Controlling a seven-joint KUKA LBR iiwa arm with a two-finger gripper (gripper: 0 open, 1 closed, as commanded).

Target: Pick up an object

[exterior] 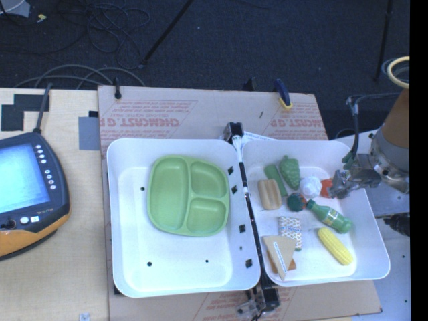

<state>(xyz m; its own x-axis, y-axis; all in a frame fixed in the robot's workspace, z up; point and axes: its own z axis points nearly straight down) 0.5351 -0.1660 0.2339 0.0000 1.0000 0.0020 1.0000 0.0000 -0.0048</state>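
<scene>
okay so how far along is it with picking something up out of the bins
Nothing looks picked yet. The end effector sits low at the right bin's right side, beside an orange item and the green bottle; nothing is visibly lifted. The corn and sandwich lie in that bin. Grasping and lifting remain.

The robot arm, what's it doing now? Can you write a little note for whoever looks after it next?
Gripper: at the right bin's right rim, low beside the toys; can't tell if it's open or shut, nothing seen held.
Right bin: green bottle, corn, sandwich wedge, bread, green bumpy toy, small orange piece.
Left bin: green divided plate.
Done: nothing picked.
Left: grab one object.
</scene>
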